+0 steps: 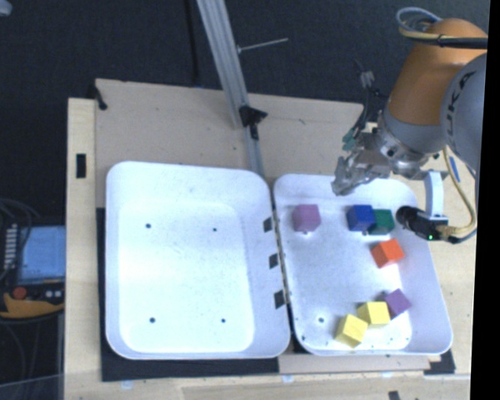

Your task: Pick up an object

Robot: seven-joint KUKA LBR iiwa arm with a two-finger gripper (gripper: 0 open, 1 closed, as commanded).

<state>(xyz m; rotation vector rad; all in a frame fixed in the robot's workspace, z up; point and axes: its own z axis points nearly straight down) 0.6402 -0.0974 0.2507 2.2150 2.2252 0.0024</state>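
My gripper (343, 185) hangs over the far edge of the right bin (434, 317), above and apart from the blocks. Below it to the left lies a purple block (306, 217). A blue block (359, 217) and a green block (383, 219) sit side by side just below the gripper. An orange block (387, 252) lies further toward the front. Near the front of the bin are a small purple block (398, 301) and two yellow blocks (375, 313) (351, 329). Nothing shows between the fingers.
The left bin (122, 255) stands beside the right one on the bench. A slanted metal rail (228, 64) runs from the back down to the gap between the bins. Cables and a blue device (42, 255) lie off the bench at left.
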